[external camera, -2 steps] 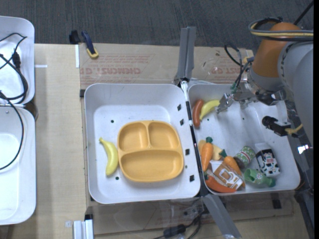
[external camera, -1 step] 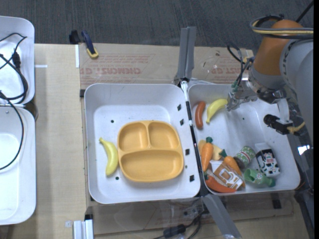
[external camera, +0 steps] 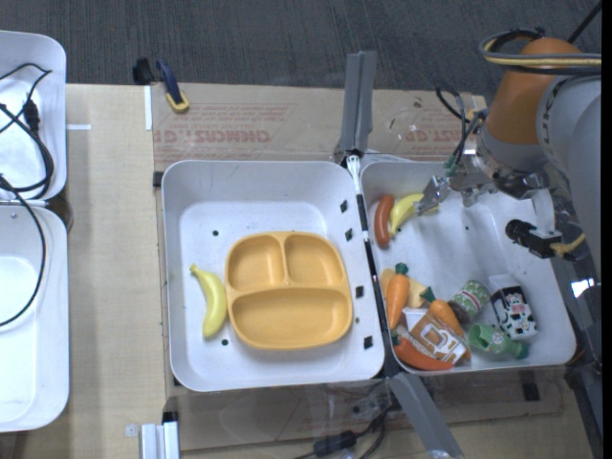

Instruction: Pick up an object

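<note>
two white bins side by side on the tabletop [external camera: 105, 161]. in the left bin [external camera: 182, 256]: a yellow divided plate [external camera: 287, 290] at the middle, a banana [external camera: 212, 301] lying just left of it, apart from the plate.

in the right bin [external camera: 478, 237]: a hot dog [external camera: 382, 220] and a second banana [external camera: 405, 208] at the far left corner, touching each other. carrots [external camera: 396, 295] and an orange packet [external camera: 435, 338] piled at the near left, overlapping so edges are hard to separate. a small can [external camera: 469, 299], a black-and-white carton [external camera: 513, 314] and a green item [external camera: 497, 339] toward the near right; the green item too jumbled to name.

grey arm [external camera: 564, 132] cut off by the right edge. pincer [external camera: 430, 197] low at the far side of the right bin, tips right at the second banana's end; spread or pressed together: cannot tell, too small and dark. no sure grip visible.
</note>
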Robot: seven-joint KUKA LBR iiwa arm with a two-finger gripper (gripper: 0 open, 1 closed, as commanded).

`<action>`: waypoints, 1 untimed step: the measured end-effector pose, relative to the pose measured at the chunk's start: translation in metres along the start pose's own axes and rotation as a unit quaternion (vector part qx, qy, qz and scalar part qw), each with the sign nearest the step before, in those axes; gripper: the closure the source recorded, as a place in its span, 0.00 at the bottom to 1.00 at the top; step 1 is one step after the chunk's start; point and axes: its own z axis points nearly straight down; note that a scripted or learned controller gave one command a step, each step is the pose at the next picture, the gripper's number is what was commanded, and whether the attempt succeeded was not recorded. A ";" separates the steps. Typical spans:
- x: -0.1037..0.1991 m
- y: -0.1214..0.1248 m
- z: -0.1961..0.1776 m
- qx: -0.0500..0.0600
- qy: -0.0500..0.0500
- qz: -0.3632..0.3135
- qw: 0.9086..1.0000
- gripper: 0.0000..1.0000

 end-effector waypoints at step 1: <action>0.037 -0.031 -0.111 0.000 0.001 -0.052 0.999 0.00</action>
